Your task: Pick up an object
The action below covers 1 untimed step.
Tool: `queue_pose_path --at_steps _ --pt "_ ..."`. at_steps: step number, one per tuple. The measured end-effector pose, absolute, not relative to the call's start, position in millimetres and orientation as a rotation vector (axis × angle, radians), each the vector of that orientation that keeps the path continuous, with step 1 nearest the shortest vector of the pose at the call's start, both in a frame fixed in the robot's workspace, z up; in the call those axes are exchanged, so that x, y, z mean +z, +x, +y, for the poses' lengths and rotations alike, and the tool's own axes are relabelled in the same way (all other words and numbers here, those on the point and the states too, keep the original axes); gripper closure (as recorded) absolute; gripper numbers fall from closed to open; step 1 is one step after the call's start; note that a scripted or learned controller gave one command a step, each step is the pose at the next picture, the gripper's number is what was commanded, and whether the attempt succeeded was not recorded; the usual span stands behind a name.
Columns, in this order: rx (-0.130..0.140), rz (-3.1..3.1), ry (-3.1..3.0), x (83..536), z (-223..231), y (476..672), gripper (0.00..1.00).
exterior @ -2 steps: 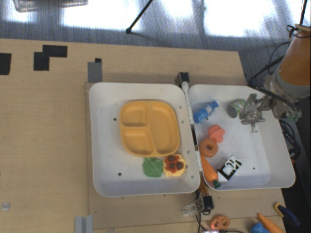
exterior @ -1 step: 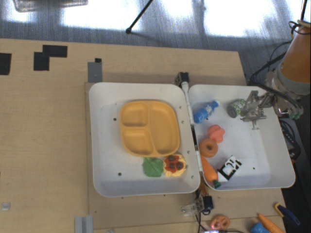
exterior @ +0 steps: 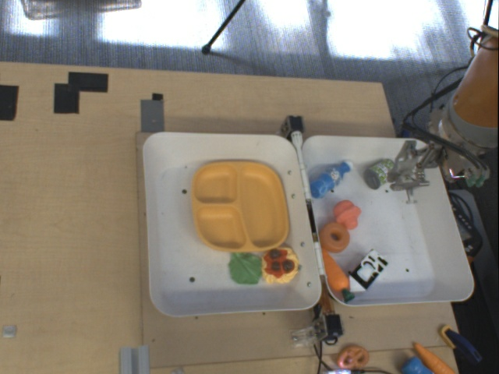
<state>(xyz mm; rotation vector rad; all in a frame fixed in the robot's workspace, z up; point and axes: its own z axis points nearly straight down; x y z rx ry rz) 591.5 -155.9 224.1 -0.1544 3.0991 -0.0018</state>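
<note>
Nearest to me, at the bottom of my view, a small pretzel [exterior: 353, 356] and an orange and blue tool [exterior: 425, 361] lie on the worktop [exterior: 70, 232], outside the bins. Just above them, in the right bin [exterior: 437, 248], I see a carrot [exterior: 336, 273] by the middle wall, a black and white block [exterior: 368, 269], a donut [exterior: 335, 237], a pink toy [exterior: 348, 213] and a blue bottle [exterior: 329, 179]. The left bin [exterior: 168, 232] has a yellow plate [exterior: 238, 205], a green leaf [exterior: 245, 268] and a little pizza [exterior: 281, 264]. The gripper [exterior: 408, 179] hangs over the far right part of the right bin, and a small grey-green can [exterior: 380, 172] lies just beside it on its left. I think the can is the thing I am going for. I cannot tell if the jaws are wide or narrow, and I see nothing between them. So I judge the job is not done: the arm is at the can, but the grab and the lift are left to do. The can lies on its side. Its long way runs from left to right in my view, tipped a little, with the round end facing left toward the blue bottle. The blue bottle also lies on its side, with its cap pointing up and right, toward the can.
</note>
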Motion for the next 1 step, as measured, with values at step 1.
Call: queue_pose_path --at_steps 1 --pt "-0.001 3.091 -0.15 235.5 -155.0 593.5 1.0"
